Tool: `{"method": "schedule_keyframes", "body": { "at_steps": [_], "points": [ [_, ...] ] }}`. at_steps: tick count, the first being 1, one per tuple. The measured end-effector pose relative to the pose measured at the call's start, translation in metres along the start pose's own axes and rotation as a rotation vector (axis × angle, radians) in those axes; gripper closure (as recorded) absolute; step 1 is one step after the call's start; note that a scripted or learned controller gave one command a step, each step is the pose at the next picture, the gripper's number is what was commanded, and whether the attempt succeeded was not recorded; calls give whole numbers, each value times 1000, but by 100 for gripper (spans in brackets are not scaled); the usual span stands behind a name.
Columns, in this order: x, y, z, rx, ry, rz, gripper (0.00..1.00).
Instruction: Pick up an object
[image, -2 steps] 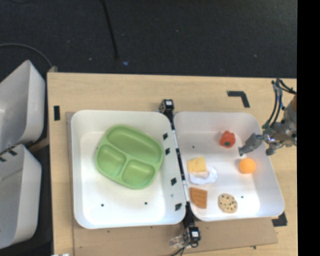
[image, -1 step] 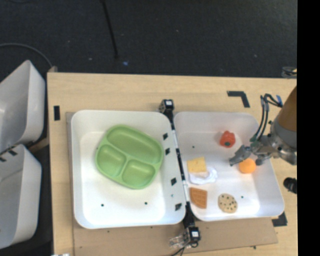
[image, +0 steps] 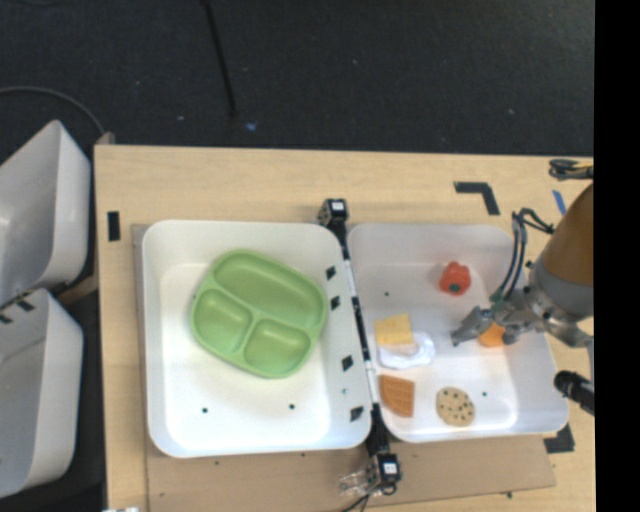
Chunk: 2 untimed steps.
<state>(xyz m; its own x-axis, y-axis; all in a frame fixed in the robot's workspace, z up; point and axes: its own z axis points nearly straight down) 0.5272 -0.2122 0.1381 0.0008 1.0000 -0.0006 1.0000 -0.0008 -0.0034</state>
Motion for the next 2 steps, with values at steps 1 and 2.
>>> {"method": "schedule_keyframes", "body": {
  "at_steps": [1, 2],
  "points": [
    [-1, 2, -14, -8, -2, 2, 100],
    [4, 2, -60, -10, -2, -4, 100]
  ]
}}
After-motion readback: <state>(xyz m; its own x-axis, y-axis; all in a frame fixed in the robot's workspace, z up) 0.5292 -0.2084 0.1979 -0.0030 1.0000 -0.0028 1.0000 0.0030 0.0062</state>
